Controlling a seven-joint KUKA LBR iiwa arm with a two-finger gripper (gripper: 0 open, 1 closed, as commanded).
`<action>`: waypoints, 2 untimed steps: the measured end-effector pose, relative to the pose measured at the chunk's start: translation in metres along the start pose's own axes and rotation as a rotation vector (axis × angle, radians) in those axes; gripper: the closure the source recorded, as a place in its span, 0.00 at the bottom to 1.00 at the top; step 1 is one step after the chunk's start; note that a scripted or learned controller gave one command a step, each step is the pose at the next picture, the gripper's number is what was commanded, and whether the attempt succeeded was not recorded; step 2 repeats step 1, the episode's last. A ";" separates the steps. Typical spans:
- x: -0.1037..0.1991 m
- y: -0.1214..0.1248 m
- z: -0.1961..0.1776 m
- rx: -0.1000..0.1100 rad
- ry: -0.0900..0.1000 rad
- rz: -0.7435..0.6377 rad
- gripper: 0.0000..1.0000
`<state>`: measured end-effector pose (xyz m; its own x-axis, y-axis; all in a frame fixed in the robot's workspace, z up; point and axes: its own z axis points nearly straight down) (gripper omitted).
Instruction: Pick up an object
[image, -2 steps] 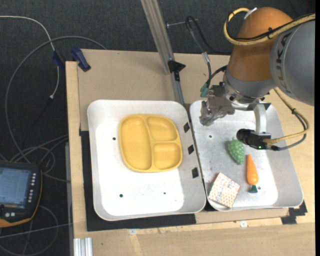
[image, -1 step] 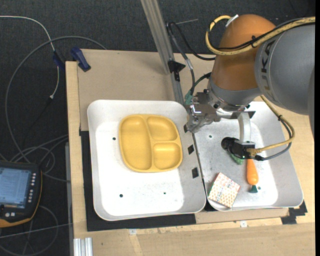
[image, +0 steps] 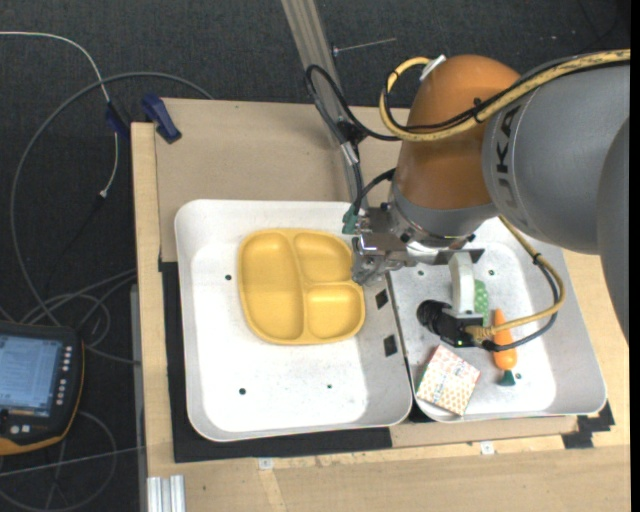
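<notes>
- My claw (image: 368, 250) hangs at the yellow divided plate's (image: 298, 285) right rim, in the left bin (image: 215, 400).
- Its opening I cannot tell (wrist hides it).
- A carrot (image: 503, 350) lies in the right bin (image: 570, 380).

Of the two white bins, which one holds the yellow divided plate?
The left bin holds the yellow divided plate. The right bin instead holds small items, including a toy carrot and a patterned card.
</notes>
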<state>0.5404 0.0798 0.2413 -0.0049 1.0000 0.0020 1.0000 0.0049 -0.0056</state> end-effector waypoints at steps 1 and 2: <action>-0.002 0.001 0.000 -0.003 -0.001 0.005 0.00; -0.002 0.001 0.000 -0.003 -0.001 0.005 0.00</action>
